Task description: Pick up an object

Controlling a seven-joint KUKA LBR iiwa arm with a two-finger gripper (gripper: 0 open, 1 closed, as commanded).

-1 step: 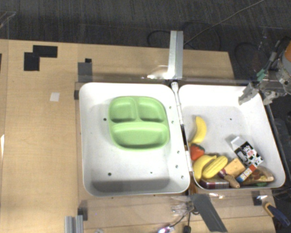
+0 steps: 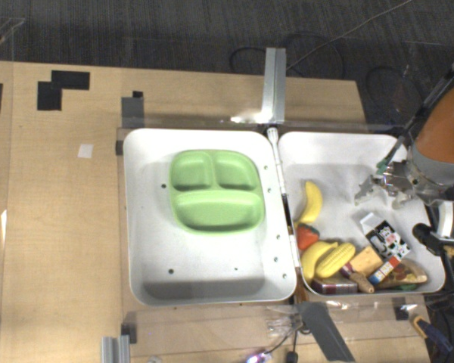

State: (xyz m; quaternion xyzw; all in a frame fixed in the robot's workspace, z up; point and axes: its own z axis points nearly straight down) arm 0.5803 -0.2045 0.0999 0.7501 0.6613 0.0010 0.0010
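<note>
White bins: two shallow moulded trays side by side on the wooden worktop (image 2: 53, 203), left bin (image 2: 147, 225) and right bin (image 2: 333, 153), split by a metal rail.
Left bin contents: one matte green divided plate (image 2: 214, 190), three compartments, lying flat.
Right bin contents: toys crowd the near corner, likely slid there. Curved yellow banana (image 2: 311, 201) is uppermost; below it a red piece (image 2: 306, 237), a corn cob (image 2: 334, 260), a tan block (image 2: 365, 262), a black printed card (image 2: 384, 240).
Arm: grey with an orange band (image 2: 443, 131), reaching over the right bin's far right side.
End effector (image 2: 384, 181): low above bare bin floor, carrying nothing; how far open it is, I cannot tell.
Judgement: pick not yet made; banana stands apart, so looks the easiest target.
</note>
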